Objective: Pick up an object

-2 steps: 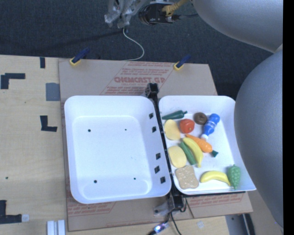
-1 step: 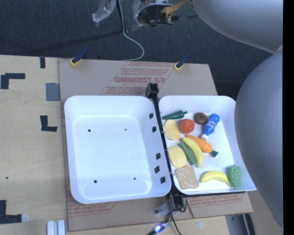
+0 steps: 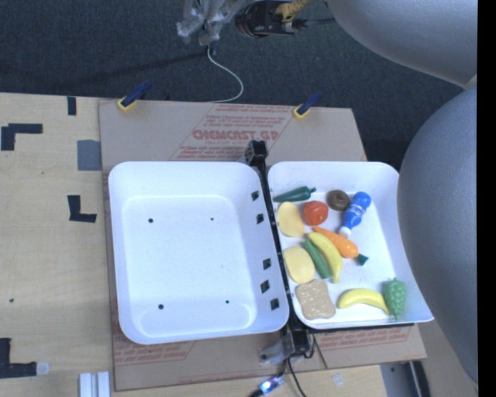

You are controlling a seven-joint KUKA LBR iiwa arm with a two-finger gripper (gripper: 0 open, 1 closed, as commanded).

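The right bin (image 3: 384, 186) holds several toy foods. There is a green chili (image 3: 294, 194), a red tomato (image 3: 315, 212), a brown donut (image 3: 338, 200), a blue bottle (image 3: 354, 211) and an orange carrot (image 3: 339, 243). Nearer the front lie a slice of bread (image 3: 315, 299), a yellow banana (image 3: 362, 298) and green grapes (image 3: 396, 297). My gripper (image 3: 203, 22) is a blurred grey shape at the top edge of the view. It hangs over the dark floor, far behind both bins and away from every object.
The left bin (image 3: 186, 248) adjoins the right one, both on a cardboard sheet (image 3: 225, 136) held by blue-and-yellow clamps (image 3: 133, 94). A white cable (image 3: 229, 77) loops down from the gripper. The arm's grey bulk (image 3: 457, 217) looms over the right bin's right side.
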